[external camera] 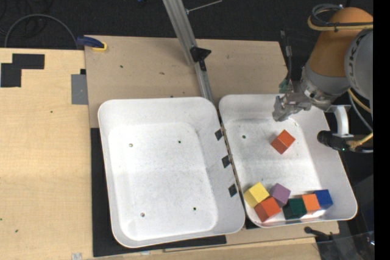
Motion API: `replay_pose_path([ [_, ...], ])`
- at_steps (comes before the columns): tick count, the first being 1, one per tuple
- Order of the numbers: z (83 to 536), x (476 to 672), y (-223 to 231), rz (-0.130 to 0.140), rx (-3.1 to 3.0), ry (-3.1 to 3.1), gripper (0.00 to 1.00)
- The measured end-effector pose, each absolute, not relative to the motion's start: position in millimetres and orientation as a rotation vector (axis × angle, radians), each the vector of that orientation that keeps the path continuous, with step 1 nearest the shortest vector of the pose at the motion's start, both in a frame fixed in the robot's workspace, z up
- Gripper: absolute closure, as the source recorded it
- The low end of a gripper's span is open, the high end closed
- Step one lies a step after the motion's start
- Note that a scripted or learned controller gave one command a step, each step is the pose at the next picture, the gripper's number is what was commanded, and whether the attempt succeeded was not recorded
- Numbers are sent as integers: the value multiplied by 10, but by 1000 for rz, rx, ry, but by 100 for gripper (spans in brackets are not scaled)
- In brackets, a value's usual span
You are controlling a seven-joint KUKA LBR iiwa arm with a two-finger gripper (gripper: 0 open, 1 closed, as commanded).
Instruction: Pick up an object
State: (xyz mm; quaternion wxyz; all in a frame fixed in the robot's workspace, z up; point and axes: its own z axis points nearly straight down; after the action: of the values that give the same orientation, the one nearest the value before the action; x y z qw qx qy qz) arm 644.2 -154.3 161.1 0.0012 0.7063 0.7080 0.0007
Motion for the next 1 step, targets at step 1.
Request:
replay_pose_path([
  [1, 3470, 5990, -1648, 5, 2222, 2213, 100],
])
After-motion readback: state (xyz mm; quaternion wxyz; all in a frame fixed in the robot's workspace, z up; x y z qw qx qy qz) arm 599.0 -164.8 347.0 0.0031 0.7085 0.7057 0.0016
